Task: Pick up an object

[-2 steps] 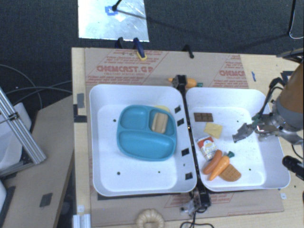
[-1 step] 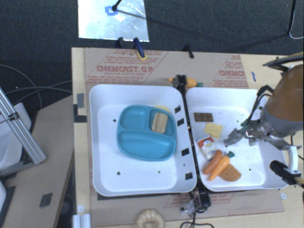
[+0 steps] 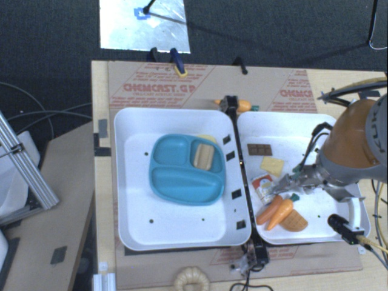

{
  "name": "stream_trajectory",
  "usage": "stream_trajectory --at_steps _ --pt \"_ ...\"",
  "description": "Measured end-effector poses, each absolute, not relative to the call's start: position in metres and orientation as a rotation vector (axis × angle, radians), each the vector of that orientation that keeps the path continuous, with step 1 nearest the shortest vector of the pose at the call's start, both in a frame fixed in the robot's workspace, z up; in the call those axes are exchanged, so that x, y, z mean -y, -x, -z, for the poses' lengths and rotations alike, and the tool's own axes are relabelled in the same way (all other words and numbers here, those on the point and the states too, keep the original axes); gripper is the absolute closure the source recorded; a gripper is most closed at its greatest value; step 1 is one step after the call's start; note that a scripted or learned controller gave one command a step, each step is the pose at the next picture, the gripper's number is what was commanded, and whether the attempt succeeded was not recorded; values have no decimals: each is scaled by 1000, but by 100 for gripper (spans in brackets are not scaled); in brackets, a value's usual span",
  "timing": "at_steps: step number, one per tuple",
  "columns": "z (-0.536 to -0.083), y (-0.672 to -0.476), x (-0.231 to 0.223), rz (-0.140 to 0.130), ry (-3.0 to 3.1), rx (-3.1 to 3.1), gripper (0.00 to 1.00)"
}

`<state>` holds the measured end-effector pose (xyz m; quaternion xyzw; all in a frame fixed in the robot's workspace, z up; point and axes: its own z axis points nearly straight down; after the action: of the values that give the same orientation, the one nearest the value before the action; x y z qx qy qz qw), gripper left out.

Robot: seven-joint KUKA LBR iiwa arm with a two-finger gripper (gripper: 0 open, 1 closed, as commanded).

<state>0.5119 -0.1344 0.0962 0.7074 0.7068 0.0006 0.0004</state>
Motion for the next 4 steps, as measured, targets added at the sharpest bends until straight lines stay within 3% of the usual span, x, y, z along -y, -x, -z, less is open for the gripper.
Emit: stream_trajectory --at_steps 1,2,4 --pt "-88 -514 134 -6 -2221 -2225 0" --pt "-100 -517 133 -16 -2214 -2219 100" --pt "-188 -519 134 -5 -2214 -2222 100"
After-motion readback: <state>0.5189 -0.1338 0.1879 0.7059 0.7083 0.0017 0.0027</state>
